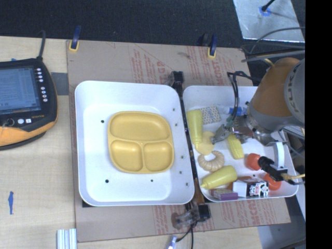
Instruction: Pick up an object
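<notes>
My gripper [226,130] hangs low in the right bin [193,94], under the grey and orange arm [275,95] that reaches in from the right. It sits among several small toys: a yellow bottle [195,125] to its left, a pale yellow piece [205,145] just below-left, and a short yellow corn-like piece [235,148] right beside it. A checkered pad [210,114] lies just above-left of it. I see nothing clearly held.
The left bin [91,154] holds a yellow divided plate [140,141]. Lower in the right bin lie a beige ring [211,161], a yellow squash shape [220,177], an orange ball [252,161] and a small printed box [248,189]. A tablet [22,100] rests at far left.
</notes>
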`<state>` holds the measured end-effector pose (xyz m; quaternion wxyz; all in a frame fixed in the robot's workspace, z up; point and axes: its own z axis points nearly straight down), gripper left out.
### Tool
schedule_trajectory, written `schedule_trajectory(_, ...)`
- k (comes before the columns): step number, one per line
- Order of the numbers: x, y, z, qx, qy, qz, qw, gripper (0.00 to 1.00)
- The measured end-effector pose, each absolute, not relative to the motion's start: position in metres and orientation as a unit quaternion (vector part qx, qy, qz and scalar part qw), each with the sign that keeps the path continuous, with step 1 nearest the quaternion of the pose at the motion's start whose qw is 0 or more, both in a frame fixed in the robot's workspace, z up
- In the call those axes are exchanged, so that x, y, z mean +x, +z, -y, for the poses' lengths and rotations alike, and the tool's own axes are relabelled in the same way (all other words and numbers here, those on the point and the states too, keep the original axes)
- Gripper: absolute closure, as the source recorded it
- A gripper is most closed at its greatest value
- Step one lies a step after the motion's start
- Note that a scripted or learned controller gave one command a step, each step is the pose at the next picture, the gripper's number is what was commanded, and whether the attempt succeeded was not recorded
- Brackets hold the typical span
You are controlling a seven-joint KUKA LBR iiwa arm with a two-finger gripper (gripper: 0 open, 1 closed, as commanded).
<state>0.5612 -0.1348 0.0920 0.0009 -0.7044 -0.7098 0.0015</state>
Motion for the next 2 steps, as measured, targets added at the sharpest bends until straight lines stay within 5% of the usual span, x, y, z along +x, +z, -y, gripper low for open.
schedule_trajectory(1, 0.561, 0.102, 0.136, -0.704, 0.0024, 0.711, 0.002, 1.0)
schedule_trajectory(2, 0.605, 0.192, 0.076, -0.706, 0.0003, 0.709, 0.001, 1.0)
